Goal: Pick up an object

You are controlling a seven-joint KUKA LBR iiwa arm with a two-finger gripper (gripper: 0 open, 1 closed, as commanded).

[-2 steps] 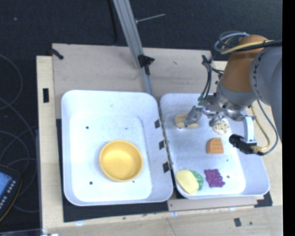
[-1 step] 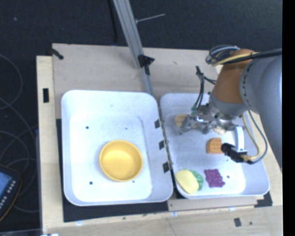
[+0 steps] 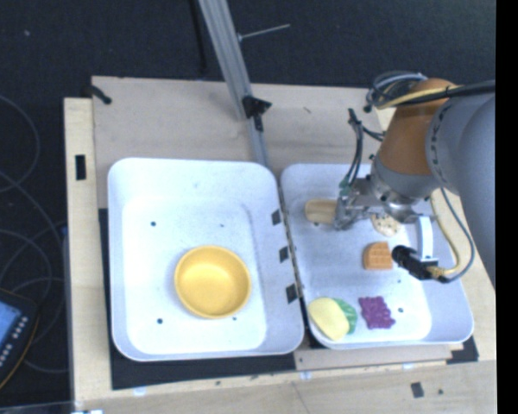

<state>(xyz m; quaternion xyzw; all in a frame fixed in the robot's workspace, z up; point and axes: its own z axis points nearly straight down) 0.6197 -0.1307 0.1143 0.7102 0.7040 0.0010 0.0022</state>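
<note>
Hovering gripper (image 3: 345, 216) over tan wooden cylinder (image 3: 320, 210) at right bin's (image 3: 449, 322) ten o'clock; finger state we cannot tell; we judge cylinder may roll away.

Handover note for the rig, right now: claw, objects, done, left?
Claw: low in the right bin, at the tan cylinder; grip state unreadable.
Right bin also holds an orange block, a purple cluster, a yellow-green piece and a pale item partly under the wrist.
Left bin: yellow bowl.
Done: no lift visible.
Left: grasp and raise one object.
</note>
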